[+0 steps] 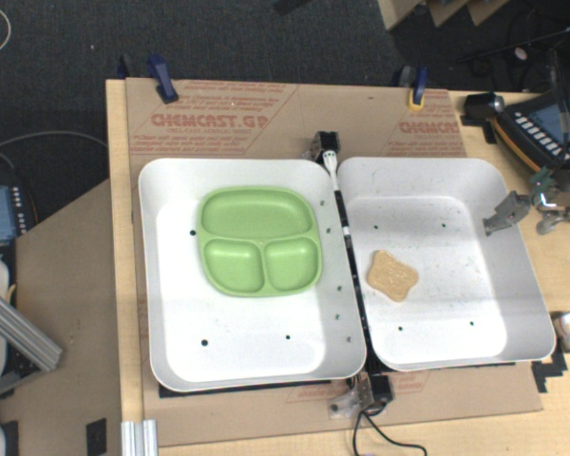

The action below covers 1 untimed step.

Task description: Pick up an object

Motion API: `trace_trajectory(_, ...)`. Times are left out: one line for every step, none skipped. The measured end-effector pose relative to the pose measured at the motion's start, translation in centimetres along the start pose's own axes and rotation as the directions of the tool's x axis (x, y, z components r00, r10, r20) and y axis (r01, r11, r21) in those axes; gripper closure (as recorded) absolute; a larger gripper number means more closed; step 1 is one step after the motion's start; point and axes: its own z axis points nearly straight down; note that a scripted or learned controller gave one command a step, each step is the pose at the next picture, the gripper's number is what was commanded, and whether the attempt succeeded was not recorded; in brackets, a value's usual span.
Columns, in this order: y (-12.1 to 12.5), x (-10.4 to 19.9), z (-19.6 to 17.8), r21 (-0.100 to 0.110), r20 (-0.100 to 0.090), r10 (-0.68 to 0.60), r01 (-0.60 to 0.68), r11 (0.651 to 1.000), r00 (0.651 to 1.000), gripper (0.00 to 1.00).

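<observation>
Right, the desk stretches under everything, its brown board printed with red lettering and pinned by a blue clamp at the back left and another clamp at the back right. On it sit two shallow white bins side by side, rims touching down the middle. The left bin carries a green divided plate, one wide section at the back and two smaller ones in front, lying flat toward the rear of that bin. The right bin holds a tan, biscuit-like object, lying flat near its left wall and front half. Over at the right bin's far right rim hangs the gripper, well apart from the tan object; how its fingers stand, I cannot tell.
</observation>
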Motion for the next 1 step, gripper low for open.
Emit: trace_trajectory(-4.1, 5.6, -6.69, -0.006, -0.001, -0.005, 0.005, 1.0, 1.0, 0.0)
